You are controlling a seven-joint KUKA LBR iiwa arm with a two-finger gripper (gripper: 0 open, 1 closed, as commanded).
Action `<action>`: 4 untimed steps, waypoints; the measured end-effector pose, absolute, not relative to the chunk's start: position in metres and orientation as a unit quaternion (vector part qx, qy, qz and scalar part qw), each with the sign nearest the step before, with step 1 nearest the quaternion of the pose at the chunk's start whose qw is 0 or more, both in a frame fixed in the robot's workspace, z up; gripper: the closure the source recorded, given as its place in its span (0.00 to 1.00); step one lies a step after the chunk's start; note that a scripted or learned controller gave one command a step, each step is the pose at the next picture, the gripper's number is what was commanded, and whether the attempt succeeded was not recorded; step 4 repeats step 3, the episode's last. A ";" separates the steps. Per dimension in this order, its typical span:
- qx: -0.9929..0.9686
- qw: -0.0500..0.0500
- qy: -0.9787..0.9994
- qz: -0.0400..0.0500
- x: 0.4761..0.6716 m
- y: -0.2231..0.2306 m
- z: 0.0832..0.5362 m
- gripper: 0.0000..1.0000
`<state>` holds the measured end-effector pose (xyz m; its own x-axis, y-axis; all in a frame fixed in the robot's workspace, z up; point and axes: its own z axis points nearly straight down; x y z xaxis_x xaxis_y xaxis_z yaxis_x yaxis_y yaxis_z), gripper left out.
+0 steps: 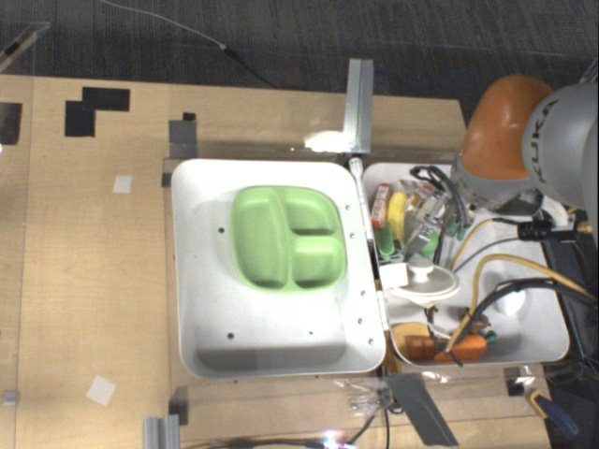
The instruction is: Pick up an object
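You've got the arm [552, 138] reaching in from the right, orange band up top, w/ the gripper [432, 221] low in the right bin [547, 330]; can't tell its state, too much clutter. Left of the gripper sits the left bin [201, 269], w/ a green divided tray [285, 237] lying flat in it. Just below the gripper: a white bowl [423, 286]. Just left of it: a yellow item [398, 211] and a red-labelled pkg [380, 204]. Further below, at the near wall: an orange item [468, 345] and a brown one [418, 345].

Grey arm [571, 143] — orange band [501, 129], yellow cables [496, 265]
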<state>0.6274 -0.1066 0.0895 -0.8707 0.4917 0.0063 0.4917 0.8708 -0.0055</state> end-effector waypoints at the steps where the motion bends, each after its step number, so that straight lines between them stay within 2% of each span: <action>1: -0.252 -0.005 -0.968 0.002 0.632 -0.107 0.103 1.00; 2: -0.256 -0.009 -0.967 -0.002 0.650 -0.079 0.192 1.00; 3: -0.224 -0.005 -0.975 -0.001 0.659 -0.074 0.231 1.00; 4: -0.224 -0.005 -0.975 -0.001 0.659 -0.074 0.231 1.00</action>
